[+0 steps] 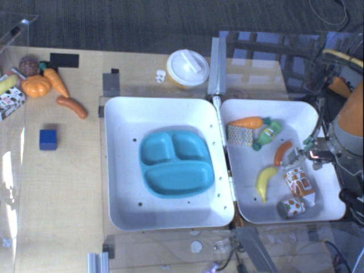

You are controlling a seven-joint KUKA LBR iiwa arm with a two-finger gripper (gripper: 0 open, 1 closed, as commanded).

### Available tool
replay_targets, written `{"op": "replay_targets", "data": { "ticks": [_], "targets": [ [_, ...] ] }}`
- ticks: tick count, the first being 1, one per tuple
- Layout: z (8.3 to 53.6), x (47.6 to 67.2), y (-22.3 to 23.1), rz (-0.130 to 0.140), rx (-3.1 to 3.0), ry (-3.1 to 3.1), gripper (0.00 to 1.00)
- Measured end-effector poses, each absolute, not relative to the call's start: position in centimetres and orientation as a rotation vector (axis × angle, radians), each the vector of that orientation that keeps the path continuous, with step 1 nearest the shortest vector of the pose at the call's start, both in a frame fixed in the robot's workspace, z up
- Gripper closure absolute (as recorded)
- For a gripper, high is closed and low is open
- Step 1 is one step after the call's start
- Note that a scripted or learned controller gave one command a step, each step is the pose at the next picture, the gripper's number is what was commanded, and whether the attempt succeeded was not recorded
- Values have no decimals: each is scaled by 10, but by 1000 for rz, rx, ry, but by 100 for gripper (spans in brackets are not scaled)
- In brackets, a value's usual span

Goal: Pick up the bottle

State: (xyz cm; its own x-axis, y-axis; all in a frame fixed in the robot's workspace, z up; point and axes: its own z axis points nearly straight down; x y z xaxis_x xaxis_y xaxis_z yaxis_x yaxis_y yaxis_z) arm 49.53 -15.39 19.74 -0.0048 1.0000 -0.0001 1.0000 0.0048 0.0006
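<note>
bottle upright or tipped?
Tipped. The green bottle lies on its side on the right bin floor, beside the carrot, apart from the claw.

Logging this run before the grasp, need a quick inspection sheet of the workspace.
Surface: wooden bench, two white bins side by side.
Job's things: green bottle lying in right bin, beside carrot.
Clutter: banana, can, carton, blue tray in left bin.
Grippers: gripper low over right bin, apart from bottle.
Cables: thin cable on floor.
Surroundings: toy foods, blue block on bench.
</note>
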Motion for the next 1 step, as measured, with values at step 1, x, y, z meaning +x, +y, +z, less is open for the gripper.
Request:
{"op": "replay_targets", "data": {
  "ticks": [1],
  "targets": [
    [234, 570, -163, 5, 2040, 2384, 0]
  ]
}}
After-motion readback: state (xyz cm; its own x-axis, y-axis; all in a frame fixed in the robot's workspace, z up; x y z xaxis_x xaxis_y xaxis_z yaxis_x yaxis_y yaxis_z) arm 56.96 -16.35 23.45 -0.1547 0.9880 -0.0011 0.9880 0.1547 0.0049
